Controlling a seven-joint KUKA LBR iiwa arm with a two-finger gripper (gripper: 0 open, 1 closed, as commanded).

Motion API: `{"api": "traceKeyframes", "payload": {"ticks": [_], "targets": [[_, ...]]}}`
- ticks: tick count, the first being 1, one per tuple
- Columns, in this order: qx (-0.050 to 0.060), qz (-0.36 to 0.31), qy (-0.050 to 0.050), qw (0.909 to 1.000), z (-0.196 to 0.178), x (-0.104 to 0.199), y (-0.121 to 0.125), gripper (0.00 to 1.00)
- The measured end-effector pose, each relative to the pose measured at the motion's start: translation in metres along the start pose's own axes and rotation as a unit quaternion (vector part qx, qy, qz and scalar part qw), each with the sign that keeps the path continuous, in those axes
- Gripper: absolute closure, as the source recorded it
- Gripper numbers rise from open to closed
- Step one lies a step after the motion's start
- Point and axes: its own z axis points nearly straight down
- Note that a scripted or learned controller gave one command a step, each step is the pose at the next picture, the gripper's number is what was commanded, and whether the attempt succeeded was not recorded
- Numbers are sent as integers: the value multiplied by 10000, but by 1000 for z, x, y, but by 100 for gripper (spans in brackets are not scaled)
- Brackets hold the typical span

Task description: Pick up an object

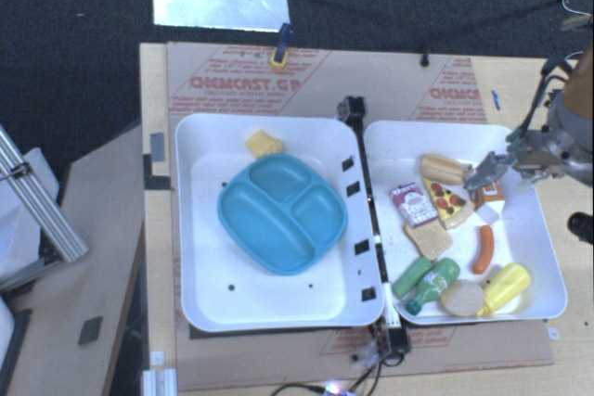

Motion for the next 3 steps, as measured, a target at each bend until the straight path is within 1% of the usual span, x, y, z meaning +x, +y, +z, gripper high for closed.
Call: {"api": "traceKeyframes", "payload": {"ticks": [1, 2, 3], "targets": [[-54, -13, -11, 10000, -5, 0, 2, 0], [-34, -11, -6, 10000, 42, 5, 11, 0], [-27, 1, -5, 10000, 99, -4, 13, 0]]}}
